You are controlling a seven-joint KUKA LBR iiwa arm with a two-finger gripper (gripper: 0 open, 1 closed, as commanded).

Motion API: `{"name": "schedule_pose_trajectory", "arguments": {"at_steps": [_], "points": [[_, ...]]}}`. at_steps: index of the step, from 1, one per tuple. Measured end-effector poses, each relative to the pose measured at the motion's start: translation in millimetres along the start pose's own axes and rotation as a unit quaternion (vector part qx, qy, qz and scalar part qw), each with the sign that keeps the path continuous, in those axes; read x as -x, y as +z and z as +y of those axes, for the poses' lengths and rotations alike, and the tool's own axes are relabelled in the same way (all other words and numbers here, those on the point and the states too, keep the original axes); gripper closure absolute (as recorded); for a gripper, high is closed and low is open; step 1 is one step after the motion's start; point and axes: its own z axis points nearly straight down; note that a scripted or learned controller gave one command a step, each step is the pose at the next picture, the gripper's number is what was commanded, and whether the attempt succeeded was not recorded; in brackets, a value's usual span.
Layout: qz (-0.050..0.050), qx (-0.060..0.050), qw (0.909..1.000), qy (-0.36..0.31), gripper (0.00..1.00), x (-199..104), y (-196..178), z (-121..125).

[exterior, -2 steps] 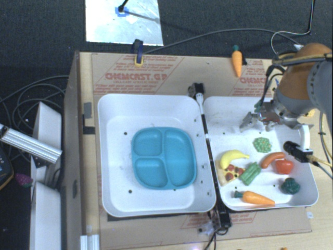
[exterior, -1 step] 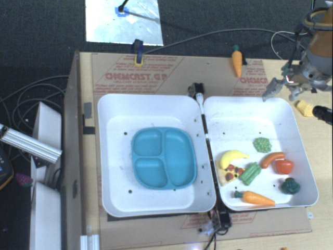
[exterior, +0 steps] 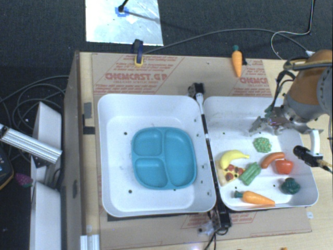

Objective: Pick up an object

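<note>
One object lies closest to the jaws: the green lump, just below them in the camera view and a little to their left. It is roundish, with no clear long axis, so I judge any closing direction would do. Whether the jaws are open or closed I cannot tell; nothing is seen between them.

Farther below the jaws are the sausage and tomato, which touch each other, then the banana, cucumber, broccoli and carrot.

All lie on the floor of the right bin. Its upper part is bare, so there is room to descend. The left bin holds a blue tray.
</note>
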Motion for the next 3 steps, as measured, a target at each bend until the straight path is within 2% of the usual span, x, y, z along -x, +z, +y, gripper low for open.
{"name": "schedule_pose_trajectory", "arguments": {"at_steps": [1,2,3], "points": [[0.0,-0.001,1.0,0.001,0.0,-14,0,-53],[0.0,-0.001,1.0,0.001,0.0,0,0,-98],[0.0,0.0,1.0,-0.001,0.0,-34,0,-8]]}}
